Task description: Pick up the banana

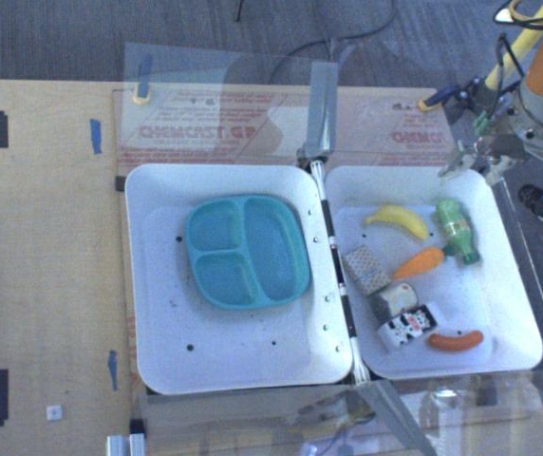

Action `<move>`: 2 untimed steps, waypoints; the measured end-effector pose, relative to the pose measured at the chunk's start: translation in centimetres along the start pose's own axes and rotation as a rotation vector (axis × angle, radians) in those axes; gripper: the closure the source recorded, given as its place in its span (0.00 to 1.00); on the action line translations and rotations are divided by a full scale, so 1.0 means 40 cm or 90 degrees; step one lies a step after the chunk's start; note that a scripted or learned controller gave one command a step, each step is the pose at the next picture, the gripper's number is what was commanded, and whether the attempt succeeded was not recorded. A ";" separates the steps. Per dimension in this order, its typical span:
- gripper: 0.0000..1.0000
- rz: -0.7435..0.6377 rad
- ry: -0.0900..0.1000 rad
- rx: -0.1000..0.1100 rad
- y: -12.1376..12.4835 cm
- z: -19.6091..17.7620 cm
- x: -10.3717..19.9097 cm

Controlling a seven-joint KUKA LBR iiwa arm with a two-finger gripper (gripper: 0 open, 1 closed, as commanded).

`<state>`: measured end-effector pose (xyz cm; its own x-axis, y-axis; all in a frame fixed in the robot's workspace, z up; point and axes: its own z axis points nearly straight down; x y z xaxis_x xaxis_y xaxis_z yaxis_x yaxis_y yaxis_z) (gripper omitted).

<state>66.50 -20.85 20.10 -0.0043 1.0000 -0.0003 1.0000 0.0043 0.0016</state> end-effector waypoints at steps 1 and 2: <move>0.00 -0.009 0.000 0.000 0.007 0.153 0.120; 0.00 -0.069 -0.001 -0.003 0.009 0.283 0.245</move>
<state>66.84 -11.07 8.77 -0.1122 0.9937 -0.0018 0.9937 0.1122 0.0055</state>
